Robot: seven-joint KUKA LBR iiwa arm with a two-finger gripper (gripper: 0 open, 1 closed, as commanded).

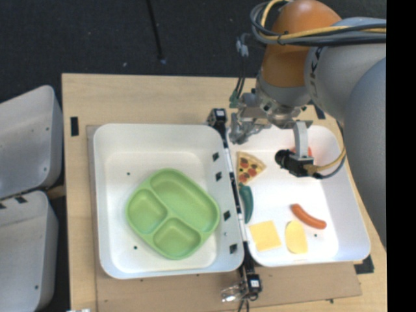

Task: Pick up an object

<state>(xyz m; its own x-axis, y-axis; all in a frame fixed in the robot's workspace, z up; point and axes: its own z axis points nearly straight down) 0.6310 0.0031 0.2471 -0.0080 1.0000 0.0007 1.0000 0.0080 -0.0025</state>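
The right bin (338,239) holds several toy foods. A pizza slice (249,167) lies near its left wall, with a dark green vegetable (246,201) just below it. A red sausage (308,216), a yellow cheese square (265,235) and a yellow oval piece (296,237) lie toward the front. My gripper (246,129) hangs over the bin's back left corner, just above the pizza slice. The wrist hides its tips, and I see nothing held in it.
The left bin (110,252) holds a green divided plate (172,213). A ridge with black clips (229,194) separates the two bins. A black fitting with cables (294,162) hangs from the wrist over the back of the right bin.
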